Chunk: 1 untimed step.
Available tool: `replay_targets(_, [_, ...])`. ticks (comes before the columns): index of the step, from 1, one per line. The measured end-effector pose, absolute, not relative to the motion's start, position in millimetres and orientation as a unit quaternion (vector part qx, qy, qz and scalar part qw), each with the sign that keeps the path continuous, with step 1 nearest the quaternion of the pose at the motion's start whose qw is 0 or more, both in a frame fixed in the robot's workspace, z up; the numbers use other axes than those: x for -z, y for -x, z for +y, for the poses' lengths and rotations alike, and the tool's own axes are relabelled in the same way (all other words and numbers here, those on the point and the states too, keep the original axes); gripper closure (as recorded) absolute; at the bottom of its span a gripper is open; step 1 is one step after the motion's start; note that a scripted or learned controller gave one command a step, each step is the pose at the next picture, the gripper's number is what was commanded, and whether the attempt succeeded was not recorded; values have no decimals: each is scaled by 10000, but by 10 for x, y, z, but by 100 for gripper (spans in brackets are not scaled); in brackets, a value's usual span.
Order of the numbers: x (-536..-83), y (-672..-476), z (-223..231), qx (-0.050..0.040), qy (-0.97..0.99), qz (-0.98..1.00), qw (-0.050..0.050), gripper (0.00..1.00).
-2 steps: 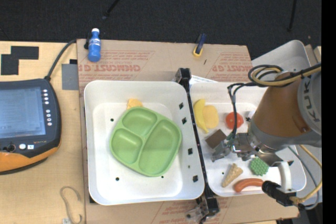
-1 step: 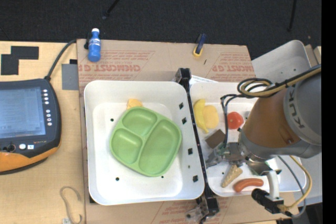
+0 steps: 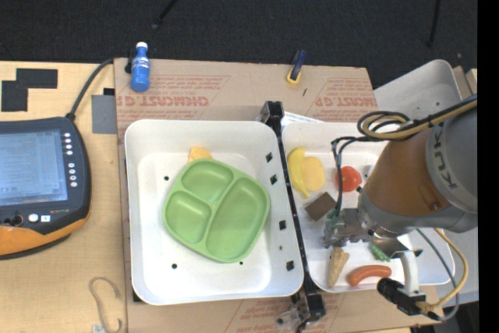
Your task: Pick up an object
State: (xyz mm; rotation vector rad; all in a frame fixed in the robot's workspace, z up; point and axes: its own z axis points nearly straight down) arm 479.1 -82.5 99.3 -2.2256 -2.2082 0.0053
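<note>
A: Start big. What fills the lower right of the frame?

B: The arm (image 3: 421,183), grey with its orange band, hanging over the right bin (image 3: 312,138). The left bin (image 3: 148,160) at centre carries a green divided plate (image 3: 217,208).

A: And the gripper (image 3: 347,234)?

B: Low in the right bin, at lower centre-right. The wrist hides its working end, so I cannot tell its state, and I see nothing held.

A: What could it pick?

B: Nearest, judging by position, is a tan cone (image 3: 336,267) just below it in the frame, long axis nearly vertical, tip pointing down. A brown block (image 3: 320,206) sits just up-left of it. A red-orange sausage shape (image 3: 368,274) lies below-right, long axis nearly horizontal. Further up are a yellow object (image 3: 305,171) and a red ball (image 3: 349,178).
</note>
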Motion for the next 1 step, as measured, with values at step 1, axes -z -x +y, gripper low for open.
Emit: replay_targets(1, [-1609, -4825, -864, 3, 7072, -7070, -3, 100])
